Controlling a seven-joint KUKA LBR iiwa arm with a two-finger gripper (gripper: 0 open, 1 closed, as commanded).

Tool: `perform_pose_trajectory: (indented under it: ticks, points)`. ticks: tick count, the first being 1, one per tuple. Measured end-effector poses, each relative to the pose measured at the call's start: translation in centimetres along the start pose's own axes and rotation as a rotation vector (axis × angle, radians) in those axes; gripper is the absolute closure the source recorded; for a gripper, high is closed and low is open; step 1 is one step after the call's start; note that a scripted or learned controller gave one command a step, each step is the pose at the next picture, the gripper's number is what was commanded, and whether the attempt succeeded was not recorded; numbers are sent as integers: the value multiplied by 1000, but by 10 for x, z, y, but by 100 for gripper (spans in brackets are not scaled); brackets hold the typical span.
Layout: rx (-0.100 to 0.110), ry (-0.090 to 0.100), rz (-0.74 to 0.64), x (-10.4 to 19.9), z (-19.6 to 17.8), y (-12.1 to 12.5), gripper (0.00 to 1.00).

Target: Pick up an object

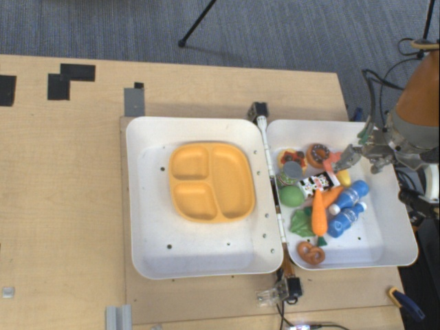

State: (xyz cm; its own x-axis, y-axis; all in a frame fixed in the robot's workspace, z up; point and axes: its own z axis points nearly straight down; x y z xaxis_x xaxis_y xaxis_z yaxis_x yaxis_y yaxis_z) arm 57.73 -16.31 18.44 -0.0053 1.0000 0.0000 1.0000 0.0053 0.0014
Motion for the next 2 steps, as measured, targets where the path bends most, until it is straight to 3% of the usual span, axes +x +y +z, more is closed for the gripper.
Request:
perform_pose_trajectory:
  ticks: [1, 2]
  points:
    - [-19, -4, -147, 28, 72, -21, 0]
    - [-17, -6, -337, 28, 73, -22, 0]
